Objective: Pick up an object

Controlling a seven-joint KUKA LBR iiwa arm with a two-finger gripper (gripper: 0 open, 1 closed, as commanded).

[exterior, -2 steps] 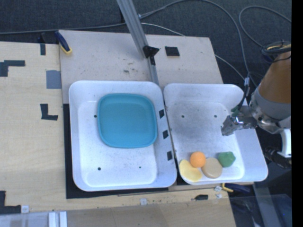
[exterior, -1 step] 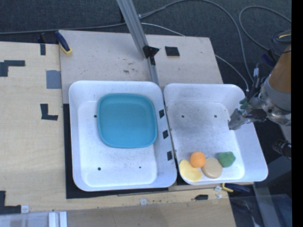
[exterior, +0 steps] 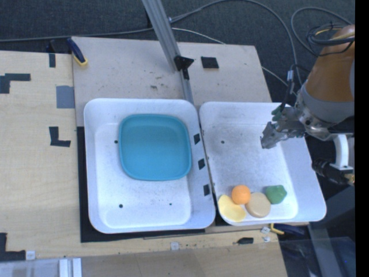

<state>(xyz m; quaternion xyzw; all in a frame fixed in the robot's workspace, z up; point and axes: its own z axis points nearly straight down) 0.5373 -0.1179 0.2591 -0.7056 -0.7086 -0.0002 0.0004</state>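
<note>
Along the front edge of the right bin (exterior: pixel 230 126) lie a yellow flat piece (exterior: pixel 229 210), an orange ball (exterior: pixel 241 194), a tan round object (exterior: pixel 259 205) and a green object (exterior: pixel 277 193), all close together. My gripper (exterior: pixel 270 138) hangs over the right bin's back right part, well behind those objects and apart from them. Nothing shows between its fingers, and the view does not let me judge their gap.
A blue square plate (exterior: pixel 154 146) lies in the left bin (exterior: pixel 104 212). A grey metal post (exterior: pixel 167 33) slants up from between the bins at the back. Cables (exterior: pixel 242 4) run over the dark floor behind the bench.
</note>
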